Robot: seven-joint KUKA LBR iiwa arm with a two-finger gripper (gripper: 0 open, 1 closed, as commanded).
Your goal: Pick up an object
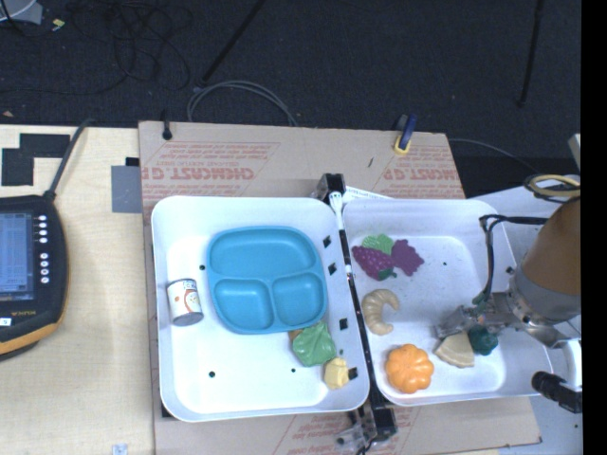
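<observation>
Landmark is the divider where the two shallow white plastic bins meet.

Right of the divider, in the right bin: the grey arm with its orange band comes in from the far side and its two-finger gripper sits low over the bin floor, well away from the divider. Finger spread: cannot tell, too small and dark to read. A dark green roundish toy sits right at the gripper, and a pale cream wedge-shaped piece touches it on the divider side. Whether either one is between the fingers is unclear.

Closer to the divider in that bin: purple plastic grape bunch with a green leaf, tan croissant-shaped toy just beside the divider, orange plastic pumpkin near the front wall.

Left of the divider, in the left bin: light blue three-compartment plastic plate, small white cylindrical can with an orange label on the plate's far side, lying tilted. Green leafy plastic vegetable touches the plate's front corner, with a small pale yellow lump just beside the divider.
</observation>
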